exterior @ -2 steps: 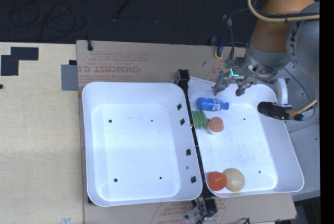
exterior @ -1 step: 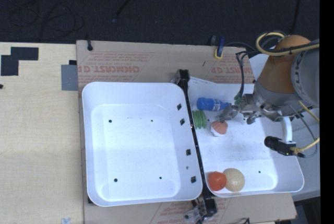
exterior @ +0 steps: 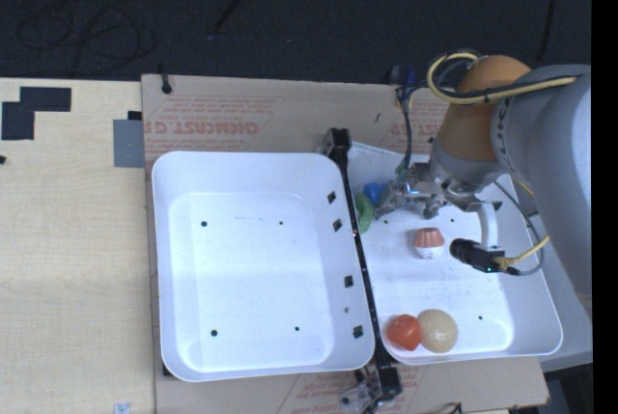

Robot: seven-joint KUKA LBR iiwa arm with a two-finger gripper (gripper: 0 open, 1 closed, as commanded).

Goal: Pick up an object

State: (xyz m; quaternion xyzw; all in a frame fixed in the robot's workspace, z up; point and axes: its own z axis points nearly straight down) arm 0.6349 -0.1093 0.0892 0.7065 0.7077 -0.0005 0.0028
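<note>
Worktop (exterior: 68, 238) is pale wood on the left, with a sheet of printed cardboard (exterior: 251, 113) under both bins. Left bin (exterior: 169, 209) is the bigger-looking one, white, a few dark dots on its floor. A black divider strip (exterior: 352, 238) runs between the two bins. Right bin (exterior: 541, 325) has the objects: a green item (exterior: 366, 207) at its upper-left corner, tight against the divider; a small white-and-orange piece (exterior: 428, 241) near the middle; a red ball (exterior: 405, 332) and a cream ball (exterior: 437, 330) touching each other at the near edge. Pincer (exterior: 398, 200) sits low in the upper-left part of the right bin, just beside the green item. Can't tell how far its metal tips are spread or whether anything is clamped, too blurred and cluttered there. Nothing visibly lifted. Arm (exterior: 555, 151) comes in from the right, grey body, orange band (exterior: 483, 118) above the wrist, wrist angled down and left toward the bin corner. Yellow cable (exterior: 449, 74) loops over the top of the wrist; a black fitting (exterior: 475, 254) hangs below it over the bin floor, near the white-and-orange piece.
</note>
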